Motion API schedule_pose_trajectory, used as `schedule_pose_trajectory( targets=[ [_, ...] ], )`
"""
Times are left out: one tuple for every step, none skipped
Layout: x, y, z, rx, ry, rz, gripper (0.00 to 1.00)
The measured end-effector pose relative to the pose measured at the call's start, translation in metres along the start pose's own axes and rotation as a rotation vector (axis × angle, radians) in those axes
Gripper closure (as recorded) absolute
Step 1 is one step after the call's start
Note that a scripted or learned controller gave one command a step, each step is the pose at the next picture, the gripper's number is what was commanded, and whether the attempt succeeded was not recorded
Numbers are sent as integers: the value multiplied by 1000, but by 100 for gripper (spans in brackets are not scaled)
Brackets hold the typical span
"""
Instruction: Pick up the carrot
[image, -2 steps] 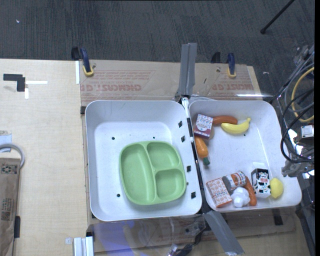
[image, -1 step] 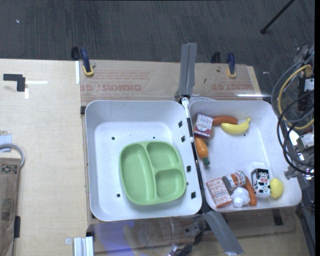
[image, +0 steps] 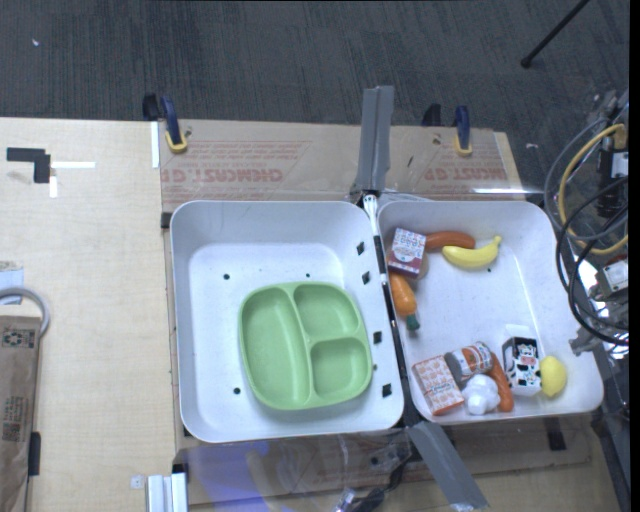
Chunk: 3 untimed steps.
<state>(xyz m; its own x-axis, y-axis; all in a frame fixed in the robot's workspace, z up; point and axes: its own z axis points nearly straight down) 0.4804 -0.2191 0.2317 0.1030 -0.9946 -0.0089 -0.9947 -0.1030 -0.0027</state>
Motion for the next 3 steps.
schedule_pose_trajectory(
  targets=[
    [-6, 1, 13, -3, 3, -371, 100],
    [-26, -1, 18, -4, 3, -630, 100],
    [-53, -10, 25, -5, 5, -1032, 100]
  ],
)
